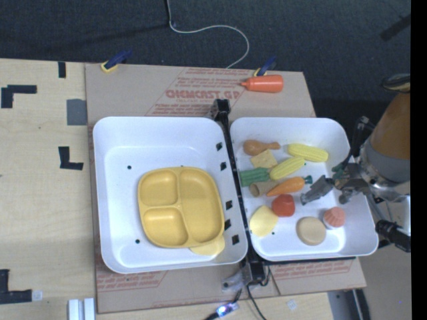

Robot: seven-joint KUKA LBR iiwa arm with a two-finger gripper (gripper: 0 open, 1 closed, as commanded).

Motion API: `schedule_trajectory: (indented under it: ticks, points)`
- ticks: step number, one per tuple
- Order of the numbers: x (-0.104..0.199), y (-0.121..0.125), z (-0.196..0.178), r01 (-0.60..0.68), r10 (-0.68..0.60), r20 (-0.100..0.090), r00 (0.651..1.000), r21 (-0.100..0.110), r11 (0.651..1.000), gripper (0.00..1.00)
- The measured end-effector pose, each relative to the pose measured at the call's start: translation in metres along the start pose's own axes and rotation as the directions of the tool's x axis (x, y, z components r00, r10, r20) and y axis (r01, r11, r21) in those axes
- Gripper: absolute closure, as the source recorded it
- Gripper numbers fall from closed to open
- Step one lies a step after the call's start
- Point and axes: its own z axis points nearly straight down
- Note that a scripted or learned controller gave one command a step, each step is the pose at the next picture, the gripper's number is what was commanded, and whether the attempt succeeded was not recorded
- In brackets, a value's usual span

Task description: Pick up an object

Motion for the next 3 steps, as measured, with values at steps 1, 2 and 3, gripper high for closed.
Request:
schedule_trajectory:
  ticks: [1, 2, 3]
  points:
    - [0.0, 0.002, -0.004, 0.003, -0.003, 0.002, 1.0, -0.007, 1.0, 0.0]
    - [-0.009, 0.001, 0.052, 0.002, -0.002, 0.0, 1.0, -0.002, 1.0, 0.0]
    - [-0.007, -0.001, 0.117, 0.004, -0.004, 0.001, 1.0, -0.008, 1.0, 0.0]
